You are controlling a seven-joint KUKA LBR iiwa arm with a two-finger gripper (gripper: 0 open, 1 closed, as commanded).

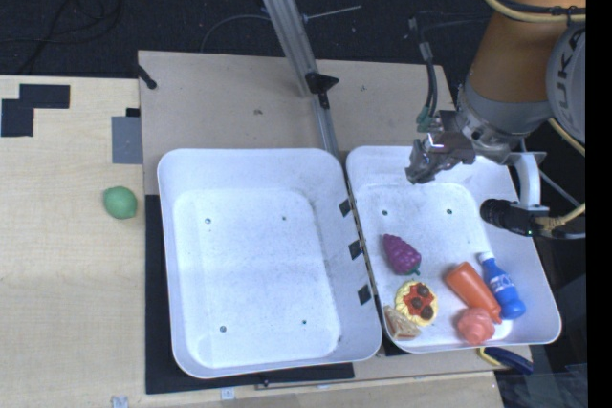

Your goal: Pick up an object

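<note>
We see the arm [521, 43] entering from the right, its upper part cut off by the frame edge; grey letters on its side are only partly visible and we cannot read them. The left bin [191, 177] and the right bin [382, 167] sit side by side, touching along a seam with small black clips. The right bin's near right corner is partly covered by the objects that crowd there.

The gripper [422, 169] hangs over the far left part of the right bin, well apart from the objects. It is dark and small here, and we cannot tell how its jaws stand; nothing is visible between them.

The objects lie in the near half of the right bin: an orange carrot-like piece [470, 288], just beside a blue bottle [501, 286] whose label is too small to read, a purple grape-like cluster [402, 253], a yellow round piece with red spots [416, 300], a pinkish lump [474, 326] and a tan wedge [402, 324] partly tucked under the yellow one.

A green ball [120, 203] rests on the bench, left of both bins.
</note>
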